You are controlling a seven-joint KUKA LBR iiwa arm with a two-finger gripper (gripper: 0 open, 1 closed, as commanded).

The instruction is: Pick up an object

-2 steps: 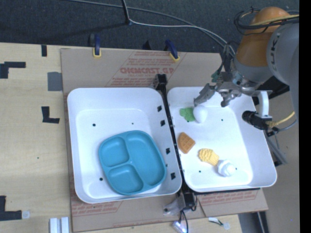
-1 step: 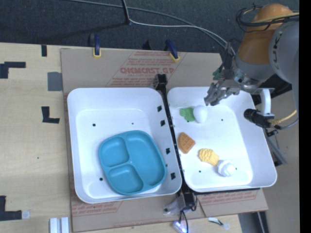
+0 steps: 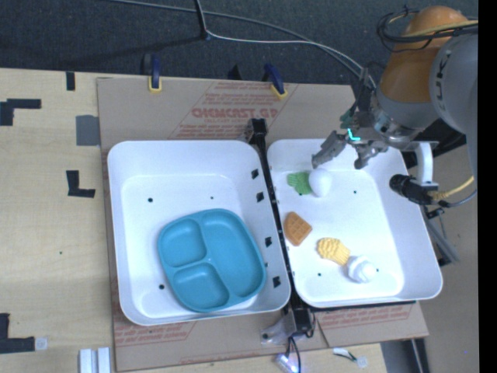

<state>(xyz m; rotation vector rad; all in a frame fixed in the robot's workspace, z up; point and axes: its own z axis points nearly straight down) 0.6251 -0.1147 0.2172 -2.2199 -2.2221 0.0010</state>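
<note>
End effector point(image 3: 342, 155) open, empty, above right bin point(image 3: 411, 239) rear; white-and-green toy point(image 3: 312, 182) just below its 2 fingers.

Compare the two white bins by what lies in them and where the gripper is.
The left bin holds one blue divided plate; the right bin holds several small toy foods. The gripper hangs open over the right bin's far end, away from the left bin. Both are shallow, white and rectangular.
</note>
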